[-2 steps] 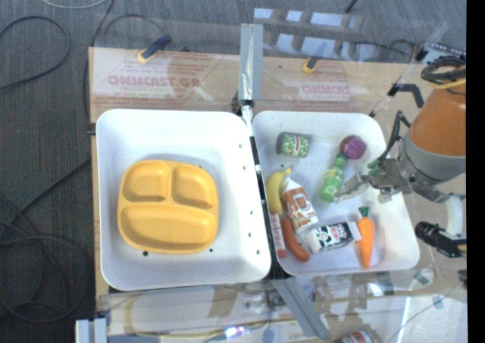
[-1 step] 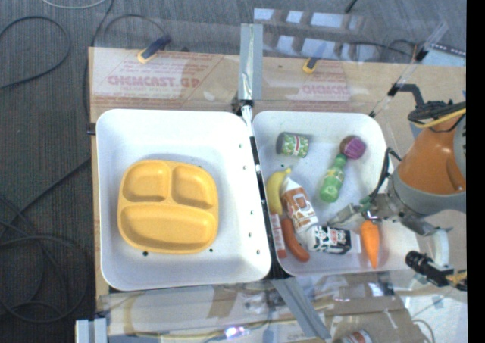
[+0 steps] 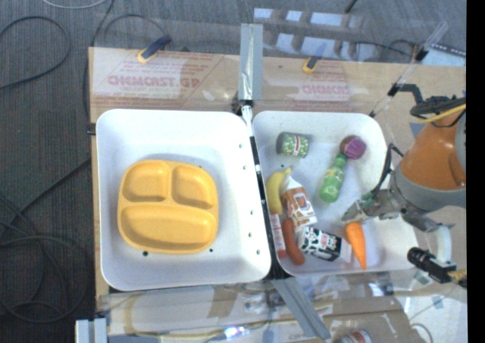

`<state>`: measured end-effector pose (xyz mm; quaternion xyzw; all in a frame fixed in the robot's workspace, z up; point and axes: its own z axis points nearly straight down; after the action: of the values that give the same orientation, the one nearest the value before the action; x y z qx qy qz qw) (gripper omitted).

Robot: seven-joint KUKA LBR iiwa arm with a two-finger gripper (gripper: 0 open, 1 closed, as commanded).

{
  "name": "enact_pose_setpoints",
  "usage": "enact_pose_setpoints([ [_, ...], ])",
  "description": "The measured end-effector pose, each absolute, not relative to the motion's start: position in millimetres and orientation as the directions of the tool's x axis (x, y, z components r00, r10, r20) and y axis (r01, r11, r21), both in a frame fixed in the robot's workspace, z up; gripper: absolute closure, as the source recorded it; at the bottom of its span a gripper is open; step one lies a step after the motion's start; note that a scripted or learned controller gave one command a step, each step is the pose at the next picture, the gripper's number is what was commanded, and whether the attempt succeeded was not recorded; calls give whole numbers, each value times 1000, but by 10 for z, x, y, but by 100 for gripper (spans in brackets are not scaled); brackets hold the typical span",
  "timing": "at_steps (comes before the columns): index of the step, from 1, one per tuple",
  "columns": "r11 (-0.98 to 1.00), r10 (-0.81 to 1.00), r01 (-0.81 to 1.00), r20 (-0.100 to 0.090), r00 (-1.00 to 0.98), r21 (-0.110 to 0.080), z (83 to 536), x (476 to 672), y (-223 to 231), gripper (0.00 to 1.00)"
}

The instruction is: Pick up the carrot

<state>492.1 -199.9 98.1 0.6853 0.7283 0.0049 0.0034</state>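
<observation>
Overhead, an orange carrot (image 3: 357, 244) lies at five o'clock in the right bin (image 3: 318, 120); the gripper (image 3: 369, 207) hovers just above it, finger position unclear.

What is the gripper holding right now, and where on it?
It cannot be told. The gripper sits just above the carrot's top end in the right bin, but the view does not show the carrot gripped.

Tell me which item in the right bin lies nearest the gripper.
The carrot, orange, lying just below the gripper; the green bottle sits farther left.
</observation>
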Motion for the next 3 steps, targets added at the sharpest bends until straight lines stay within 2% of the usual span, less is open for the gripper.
enact_pose_setpoints([
  [1,261,965,965,-2,-261,3,929,5370,-2114,100],
  [2,330,944,944,1,-330,-2,2232,5083,-1778,100],
  [3,320,947,947,2,-320,-4,2193,4844,-1546,100],
])
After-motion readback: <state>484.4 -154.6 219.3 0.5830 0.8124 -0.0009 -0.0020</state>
